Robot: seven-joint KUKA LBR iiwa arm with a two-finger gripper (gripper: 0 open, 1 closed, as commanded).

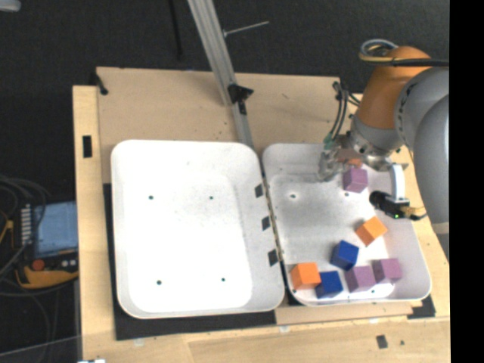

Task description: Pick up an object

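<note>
My gripper (335,162) hangs over the far part of the right bin (302,203), under the grey wrist with its orange band. A purple cube (355,178) lies just to the right of and below the gripper, close against it; whether they touch I cannot tell. Further cubes lie toward the bin's near right: an orange cube (370,231), a blue cube (345,254), a second orange cube (305,274), a second blue cube (329,283) and two purple cubes (361,277) (389,268).
The left bin (181,225) lies beside the right one, sharing a clipped edge. A slanted metal pole (219,59) rises from behind the bins. A black cable clip (389,203) sticks out from the arm over the right bin's right side.
</note>
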